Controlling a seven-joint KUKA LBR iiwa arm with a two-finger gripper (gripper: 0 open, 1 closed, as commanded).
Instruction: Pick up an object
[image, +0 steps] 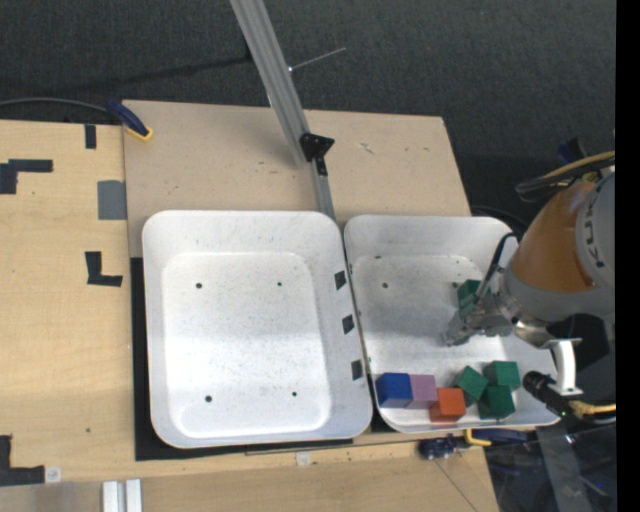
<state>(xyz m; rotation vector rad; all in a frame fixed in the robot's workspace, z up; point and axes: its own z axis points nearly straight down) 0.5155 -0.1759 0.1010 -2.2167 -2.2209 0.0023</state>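
Blocks (447, 391) sit bunched in the near corner of the right bin (420, 235), while the gripper (463, 328) hangs low beside one lone green block (467, 294), likely trying for it, though its grip is too blurry to tell.

Two white bins (245, 225) on one table (60, 300). Blocks, seven in all: four green, three (472, 381) clustered below the claw (462, 328) and one (467, 293) just above it; one blue (394, 389), one lilac (423, 388) and one orange (449, 403), in a row below and left of the claw. One arm (560, 250).
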